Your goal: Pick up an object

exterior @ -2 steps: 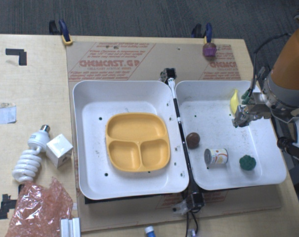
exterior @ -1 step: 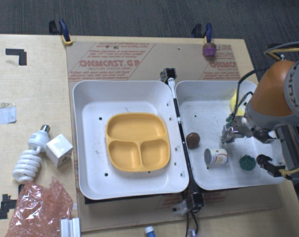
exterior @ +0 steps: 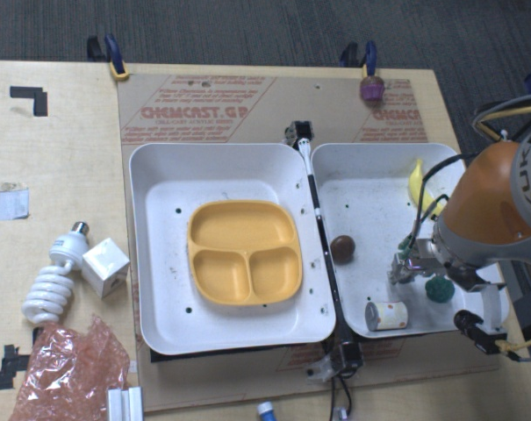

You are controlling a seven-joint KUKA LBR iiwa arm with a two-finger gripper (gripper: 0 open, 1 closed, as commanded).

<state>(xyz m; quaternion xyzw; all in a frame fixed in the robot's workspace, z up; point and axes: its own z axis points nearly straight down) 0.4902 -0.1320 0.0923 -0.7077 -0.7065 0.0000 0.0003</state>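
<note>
A small white cylinder (exterior: 386, 315) is seen lying on its side in the right white bin (exterior: 363, 167), long axis left-right, beside a brown ball (exterior: 342, 248) and a teal lump (exterior: 440, 288). A yellow divided plastic tray (exterior: 245, 252) is held by the left white bin (exterior: 160, 323). The pincer (exterior: 408, 268) is lowered between them; its spread cannot be told.

arm (exterior: 491, 209) reaches in from the right, gripper (exterior: 407, 268) lowered.

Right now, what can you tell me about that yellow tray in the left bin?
The yellow tray is a squarish, round-cornered plate that looks like smooth plastic. Raised ridges split it into three compartments: one wide one along the far side and two smaller ones nearer the camera. It lies flat and right side up, slightly turned, near the middle of the left white bin, resting on its floor. Nothing sits in it.
</note>
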